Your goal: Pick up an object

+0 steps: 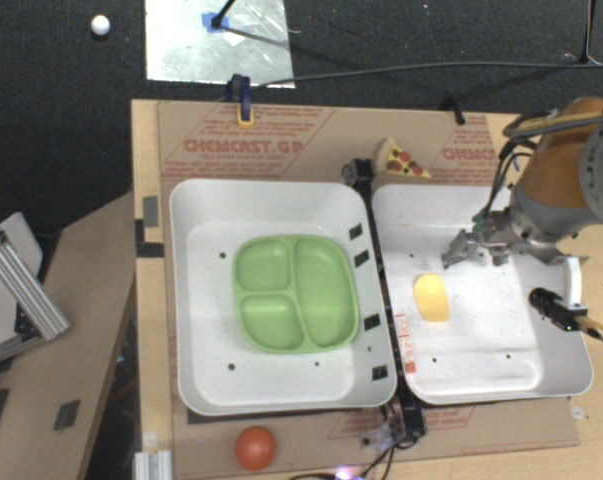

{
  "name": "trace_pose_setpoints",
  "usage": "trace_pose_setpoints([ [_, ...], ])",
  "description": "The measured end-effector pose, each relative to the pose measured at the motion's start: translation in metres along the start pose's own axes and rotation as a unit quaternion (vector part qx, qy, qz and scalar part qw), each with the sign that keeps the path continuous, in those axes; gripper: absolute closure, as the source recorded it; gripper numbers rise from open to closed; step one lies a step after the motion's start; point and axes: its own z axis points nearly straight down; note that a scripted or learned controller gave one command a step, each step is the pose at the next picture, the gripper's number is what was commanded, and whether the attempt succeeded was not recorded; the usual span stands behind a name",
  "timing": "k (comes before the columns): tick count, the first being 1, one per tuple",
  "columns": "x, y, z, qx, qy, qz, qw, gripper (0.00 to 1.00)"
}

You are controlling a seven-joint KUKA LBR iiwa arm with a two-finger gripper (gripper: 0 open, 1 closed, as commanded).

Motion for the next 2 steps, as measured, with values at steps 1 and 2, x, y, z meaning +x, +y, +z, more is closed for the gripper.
trace_pose_setpoints([
  [1,0.000,0.001,-0.014,-0.003,-0.001,0.000,1.0000,1.00],
  [2,-0.006,0.012,-0.068,-0.005,-0.001,-0.001,1.0000,1.00],
])
